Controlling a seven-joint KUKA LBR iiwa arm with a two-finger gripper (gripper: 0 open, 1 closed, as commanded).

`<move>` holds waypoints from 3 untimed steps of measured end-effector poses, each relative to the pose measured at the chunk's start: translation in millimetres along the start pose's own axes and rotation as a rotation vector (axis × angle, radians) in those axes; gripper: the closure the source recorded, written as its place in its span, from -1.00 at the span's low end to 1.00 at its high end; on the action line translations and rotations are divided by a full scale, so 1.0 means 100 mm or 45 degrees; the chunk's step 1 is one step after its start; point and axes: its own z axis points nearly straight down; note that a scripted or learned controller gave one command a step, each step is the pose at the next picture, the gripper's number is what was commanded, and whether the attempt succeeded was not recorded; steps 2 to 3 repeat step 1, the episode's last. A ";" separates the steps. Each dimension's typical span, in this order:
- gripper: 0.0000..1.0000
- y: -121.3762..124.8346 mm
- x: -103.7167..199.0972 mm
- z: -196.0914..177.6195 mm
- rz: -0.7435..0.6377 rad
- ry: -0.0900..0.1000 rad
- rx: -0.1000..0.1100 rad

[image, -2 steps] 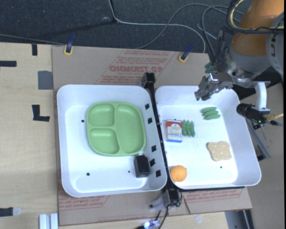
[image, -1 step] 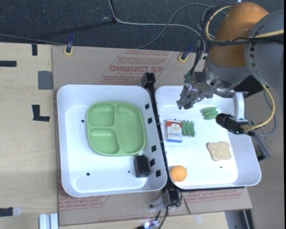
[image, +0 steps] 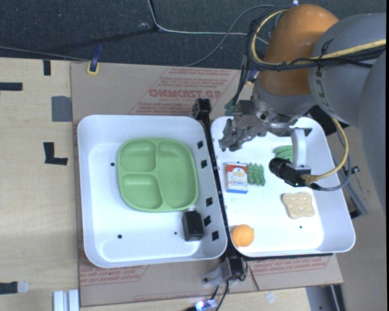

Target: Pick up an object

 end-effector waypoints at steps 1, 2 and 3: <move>1.00 -0.16 0.51 0.06 0.000 0.000 0.002; 1.00 -0.16 0.51 0.06 0.000 0.000 0.002; 1.00 -0.16 0.51 0.06 0.000 0.000 0.002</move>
